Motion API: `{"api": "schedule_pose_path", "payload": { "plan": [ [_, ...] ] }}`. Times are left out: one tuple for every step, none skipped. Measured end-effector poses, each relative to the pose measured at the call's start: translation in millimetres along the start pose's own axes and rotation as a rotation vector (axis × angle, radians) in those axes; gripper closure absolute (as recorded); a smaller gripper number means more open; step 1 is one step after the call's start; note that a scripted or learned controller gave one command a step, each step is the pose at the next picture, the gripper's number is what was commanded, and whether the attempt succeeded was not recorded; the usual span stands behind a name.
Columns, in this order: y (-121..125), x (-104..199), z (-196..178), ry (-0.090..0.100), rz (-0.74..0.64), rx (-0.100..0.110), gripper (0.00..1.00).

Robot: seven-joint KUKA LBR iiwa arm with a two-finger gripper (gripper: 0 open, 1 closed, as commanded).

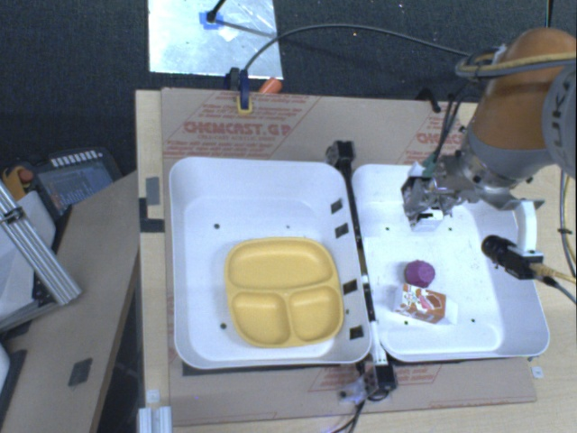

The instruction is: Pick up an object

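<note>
Your gripper (pixel 424 207) hung over the far part of the right bin (pixel 514 341), close to the divider between the two bins, and whether anything sat in its grasp could not be told from this angle. The purple object (pixel 419 271) lay on that bin's floor, nearer the camera than the gripper and almost straight below it in the picture. Just beside it, nearer still, lay the small carton (pixel 424 304), its long side running roughly across the bin, tipped slightly. They looked to be touching or nearly so. So your next reach probably ran toward the bin's near edge, with little sideways shift. The yellow tray (pixel 281 290) lay in the left bin (pixel 194 188), across the divider.
</note>
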State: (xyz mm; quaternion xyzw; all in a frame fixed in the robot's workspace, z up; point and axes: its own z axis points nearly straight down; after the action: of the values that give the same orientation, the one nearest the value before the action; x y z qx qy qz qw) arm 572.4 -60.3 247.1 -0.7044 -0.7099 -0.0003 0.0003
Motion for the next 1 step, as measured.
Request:
{"api": "schedule_pose_path", "payload": {
  "plan": [
    [4.2, 59.8, 5.9, 0.002, -0.002, -0.001, 1.00]
  ]
}}
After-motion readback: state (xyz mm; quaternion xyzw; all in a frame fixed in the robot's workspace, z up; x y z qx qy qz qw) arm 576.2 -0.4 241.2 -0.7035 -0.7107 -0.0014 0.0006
